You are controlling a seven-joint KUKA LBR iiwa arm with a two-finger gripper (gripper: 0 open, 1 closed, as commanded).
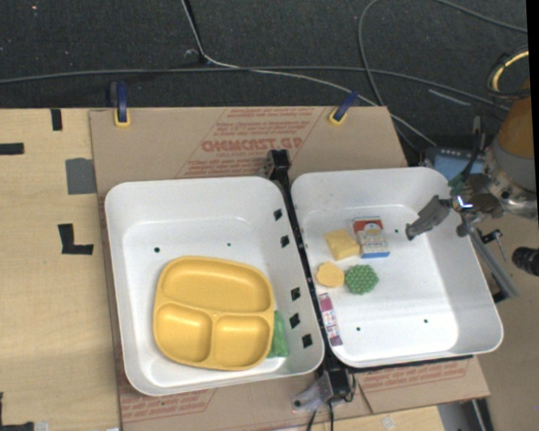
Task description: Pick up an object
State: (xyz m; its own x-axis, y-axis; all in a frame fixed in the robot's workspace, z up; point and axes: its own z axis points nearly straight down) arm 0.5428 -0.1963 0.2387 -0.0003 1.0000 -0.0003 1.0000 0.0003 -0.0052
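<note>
A yellow tray (213,311) fills one white bin (124,219); the other white bin (459,335) holds a green ball (361,279).

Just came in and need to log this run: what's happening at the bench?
A robot arm reaches in from the right, its gripper above the right bin's far right side, holding nothing visible. That bin holds a small carton, a yellow block, a yellow disc and a green ball. The left bin holds a yellow divided tray.
</note>
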